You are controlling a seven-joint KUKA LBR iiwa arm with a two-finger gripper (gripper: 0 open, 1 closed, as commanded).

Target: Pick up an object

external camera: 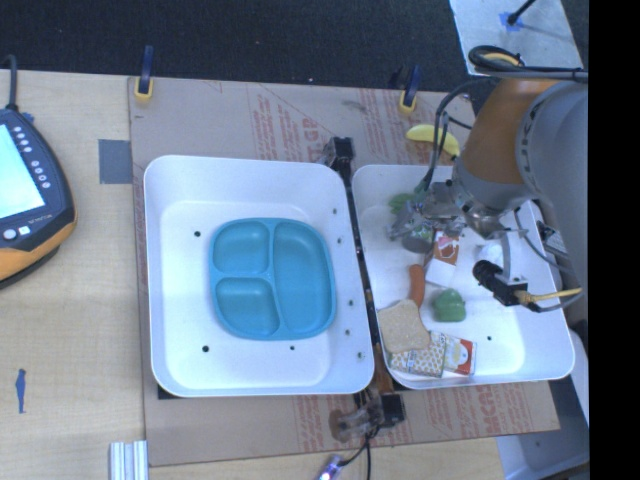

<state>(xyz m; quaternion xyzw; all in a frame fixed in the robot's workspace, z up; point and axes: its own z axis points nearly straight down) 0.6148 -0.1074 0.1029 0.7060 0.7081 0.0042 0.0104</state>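
While the hand sits low in the far end of the right bin, small things lie in that bin: an orange carrot, a green lump, a brown slice of bread and a little red and white box. The hand is right over a greenish thing, and I cannot tell if it grips anything. The grey arm comes in from the right. In the left bin lies a blue plate with three parts. Both bins rest on the worktop. A tablet sits at the left edge.
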